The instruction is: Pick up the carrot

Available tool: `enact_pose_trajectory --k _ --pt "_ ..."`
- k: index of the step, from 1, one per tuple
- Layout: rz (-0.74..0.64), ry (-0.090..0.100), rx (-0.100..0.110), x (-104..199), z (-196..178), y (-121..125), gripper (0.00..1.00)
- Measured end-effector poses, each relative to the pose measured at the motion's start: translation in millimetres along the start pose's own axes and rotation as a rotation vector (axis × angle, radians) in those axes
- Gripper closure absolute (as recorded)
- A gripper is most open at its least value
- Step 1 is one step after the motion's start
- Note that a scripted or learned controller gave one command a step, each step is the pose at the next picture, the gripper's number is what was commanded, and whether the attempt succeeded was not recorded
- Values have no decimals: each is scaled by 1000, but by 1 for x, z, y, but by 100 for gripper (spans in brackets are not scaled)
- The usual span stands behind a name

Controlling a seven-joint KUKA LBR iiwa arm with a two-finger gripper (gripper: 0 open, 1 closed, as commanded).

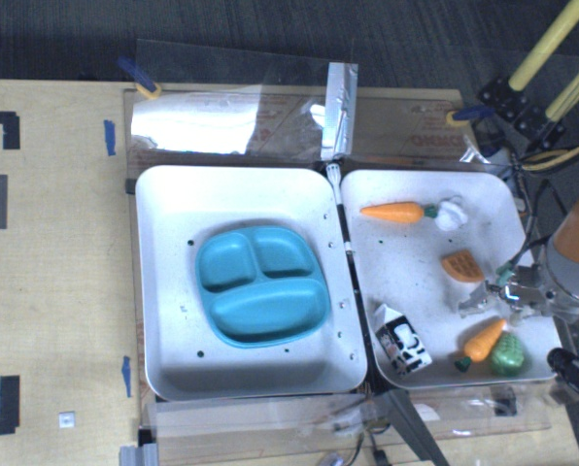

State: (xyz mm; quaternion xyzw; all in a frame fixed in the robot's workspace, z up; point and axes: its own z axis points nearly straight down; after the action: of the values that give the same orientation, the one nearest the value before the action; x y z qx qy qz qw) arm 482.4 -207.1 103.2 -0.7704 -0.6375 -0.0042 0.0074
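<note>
An orange carrot (391, 213) with a green top lies near the far edge of the right bin (406, 280), pointing left. A second, shorter carrot (483, 341) lies tilted near the front right corner of the same bin. My gripper (491, 295) reaches in from the right and hangs just above and behind this shorter carrot, near a brown piece of bread (462, 266). Nothing shows held in it.
A small white item (452, 215) lies at the far carrot's green end. A green vegetable (509, 356) touches the short carrot, and a black-and-white carton (403, 344) stands at the front left of the right bin. In the left bin (163, 260) sits a blue divided plate (261, 283).
</note>
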Motion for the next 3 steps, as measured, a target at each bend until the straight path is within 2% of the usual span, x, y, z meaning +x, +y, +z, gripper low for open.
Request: enact_pose_trajectory --k 2,3 --pt "-239 0 -2 -1 13 1 0" --pt "-428 -20 -9 8 16 -3 0"
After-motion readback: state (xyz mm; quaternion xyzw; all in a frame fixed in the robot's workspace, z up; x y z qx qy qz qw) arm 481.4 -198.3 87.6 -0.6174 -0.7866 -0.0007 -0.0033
